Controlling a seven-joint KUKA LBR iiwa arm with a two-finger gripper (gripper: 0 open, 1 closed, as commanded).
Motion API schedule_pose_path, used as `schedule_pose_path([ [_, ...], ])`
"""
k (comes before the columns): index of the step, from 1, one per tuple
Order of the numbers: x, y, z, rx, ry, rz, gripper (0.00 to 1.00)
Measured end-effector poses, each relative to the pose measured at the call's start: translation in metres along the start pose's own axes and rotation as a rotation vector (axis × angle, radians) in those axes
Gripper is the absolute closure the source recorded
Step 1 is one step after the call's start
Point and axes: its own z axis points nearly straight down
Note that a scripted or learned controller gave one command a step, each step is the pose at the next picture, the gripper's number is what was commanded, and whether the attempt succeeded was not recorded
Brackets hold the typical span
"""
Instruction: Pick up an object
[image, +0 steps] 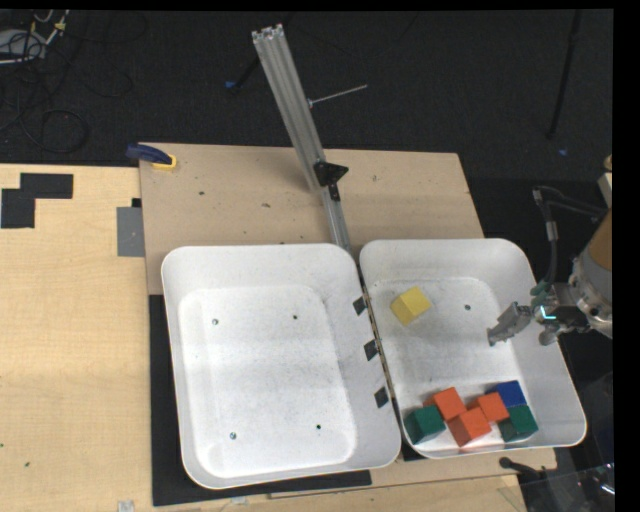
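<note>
The claw (528, 325) hangs open and empty; the yellow block (410, 306) to its left looks light, stiff; grip 2 flat sides.

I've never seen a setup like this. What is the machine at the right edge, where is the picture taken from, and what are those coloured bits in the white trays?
The picture comes from one camera fixed above the bench, looking down at a slant. On the bench sit two shallow white bins side by side: the left bin and the right bin. The machine reaching in from the right is a robot arm, and its gripper, a two-finger claw, hangs over the right bin's right side. I see nothing between its fingers. In that bin a yellow block lies apart near the top, and a cluster of orange, green and blue blocks sits at the near edge. The arm's job is to pick one up.
</note>
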Motion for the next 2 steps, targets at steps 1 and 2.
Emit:
schedule_pose_path([
  [1, -0.001, 0.001, -0.002, -0.004, -0.001, 0.001, 0.00],
  [2, 0.002, 0.009, 0.057, 0.001, 0.000, 0.000, 0.00],
])
